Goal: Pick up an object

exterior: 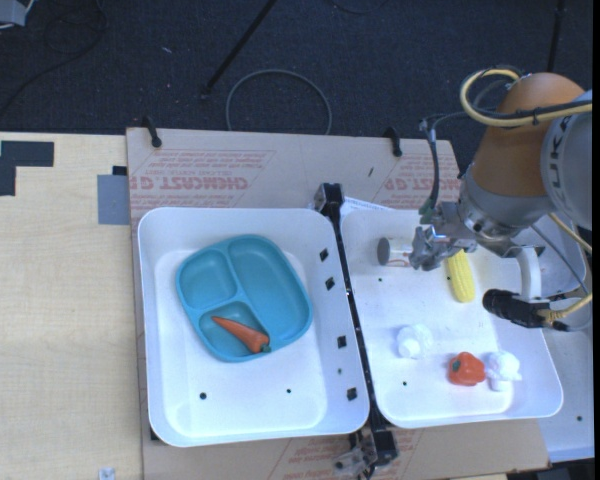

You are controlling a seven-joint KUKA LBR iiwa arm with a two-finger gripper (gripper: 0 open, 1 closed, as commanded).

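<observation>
On the bench sit two white bins side by side. Inside the left bin (pixel 180 398) lies a blue plate (pixel 242 296) with three little sections, and a small orange carrot (pixel 242 333) rests in the section nearest the front, its green end pointing to the right. Over in the right bin (pixel 450 413) there are more toys. A yellow corn cob (pixel 461 274) lies near the back of that bin, pointing front to back. The gripper (pixel 427 248) is low in the same bin, just to the left of the corn and very close to it, maybe touching its top end (it is hard to tell from up here). Whether the gripper is spread or squeezed together cannot be told, because its metal parts blur into one shiny lump, and nothing can be seen held in it. A small grey round thing (pixel 383 251) sits just left of the gripper. Closer to the front, a little white toy (pixel 413 341) lies near the middle of the bin, and a red-orange toy (pixel 466 369) like a pepper sits to its right, touching another white lumpy toy (pixel 503 368). Above the gripper, the arm's big orange band (pixel 525 133) leans in from the right, with a yellow cable (pixel 477 86) looped over it.
</observation>
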